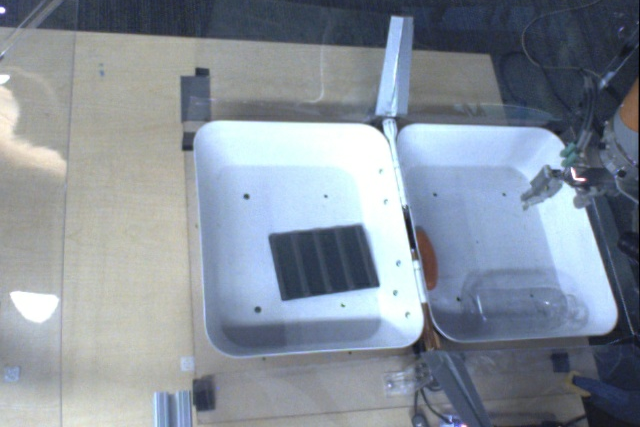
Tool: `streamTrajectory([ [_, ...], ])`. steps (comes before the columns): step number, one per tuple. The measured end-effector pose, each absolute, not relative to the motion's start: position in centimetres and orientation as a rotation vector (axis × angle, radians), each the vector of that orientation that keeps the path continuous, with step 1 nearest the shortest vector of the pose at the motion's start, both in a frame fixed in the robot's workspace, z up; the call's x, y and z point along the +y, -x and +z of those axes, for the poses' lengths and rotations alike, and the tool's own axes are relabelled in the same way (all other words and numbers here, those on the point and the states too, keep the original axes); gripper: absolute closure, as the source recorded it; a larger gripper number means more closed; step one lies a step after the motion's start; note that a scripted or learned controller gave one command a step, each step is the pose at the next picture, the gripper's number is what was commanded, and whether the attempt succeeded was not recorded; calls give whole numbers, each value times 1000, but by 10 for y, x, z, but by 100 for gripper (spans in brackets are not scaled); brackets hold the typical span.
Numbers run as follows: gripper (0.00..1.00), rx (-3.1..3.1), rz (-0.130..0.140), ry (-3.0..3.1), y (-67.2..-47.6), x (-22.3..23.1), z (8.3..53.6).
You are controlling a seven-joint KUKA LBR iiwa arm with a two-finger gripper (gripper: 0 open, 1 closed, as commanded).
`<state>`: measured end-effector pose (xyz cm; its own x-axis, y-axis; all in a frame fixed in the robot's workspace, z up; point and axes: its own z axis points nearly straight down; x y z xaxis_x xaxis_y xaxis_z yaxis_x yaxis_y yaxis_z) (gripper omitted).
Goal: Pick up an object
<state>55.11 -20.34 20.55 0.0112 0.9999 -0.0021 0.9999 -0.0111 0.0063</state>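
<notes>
Gripper [548,185] sits at the right edge of the frame, over the upper right part of the right bin [470,140], and it looks slightly parted with nothing between its tips, though at this size that is hard to be sure of. 3 candidates lie in the 2 bins: a dark ribbed panel [324,261] flat on the floor of the left bin [290,140], an orange object [428,258] tucked against the divider at the right bin's left wall, and a clear plastic bottle [522,304] lying on its side in that bin's lower right. The bottle looks the nearest and easiest target; I would judge a good approach means coming straight down across its narrow width, centred on the body, since a round, see-through, light thing can roll or squirt out of an off-centre pinch. The orange object offers little room beside the wall. No brand, label or writing is legible anywhere.
</notes>
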Motion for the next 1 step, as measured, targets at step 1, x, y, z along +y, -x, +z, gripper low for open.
streamTrajectory([
  [1,0,2419,12,-1983,-508,-168,90],
])
